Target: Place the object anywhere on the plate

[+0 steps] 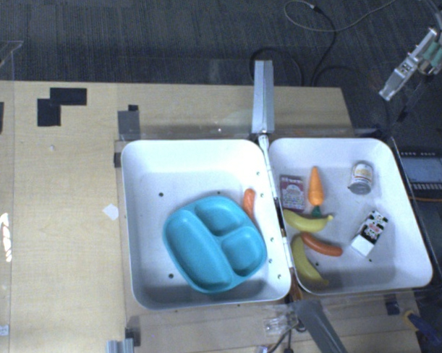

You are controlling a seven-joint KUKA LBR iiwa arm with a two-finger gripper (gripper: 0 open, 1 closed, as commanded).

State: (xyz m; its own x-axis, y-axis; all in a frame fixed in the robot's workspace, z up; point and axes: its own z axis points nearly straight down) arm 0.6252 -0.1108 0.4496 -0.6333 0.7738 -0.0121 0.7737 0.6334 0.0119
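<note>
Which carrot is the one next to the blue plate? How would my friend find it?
Start at the left white bin, where the blue plate sits. Just past the plate's upper right edge, along the wall between the bins, lies a small orange carrot. It is alone in that bin; the other carrot lies in the right bin among bananas.

The right bin (406, 202) is white and holds lots of small things. A little orange carrot (315, 185) stands next to a red packet (292, 192), and they look like they touch. Below them lies a yellow banana (307, 221). A second banana (306, 259) lies lower down, with a red-orange sausage shape (323, 245) across its top end. A round tin (361, 178) sits near the back (its label is too blurry to read). A black and white box (371, 232) lies on its own. The left bin (145, 182) sits just beside the right one on the tan bench (56, 236), with a grey metal bar (263, 98) behind them.
</note>
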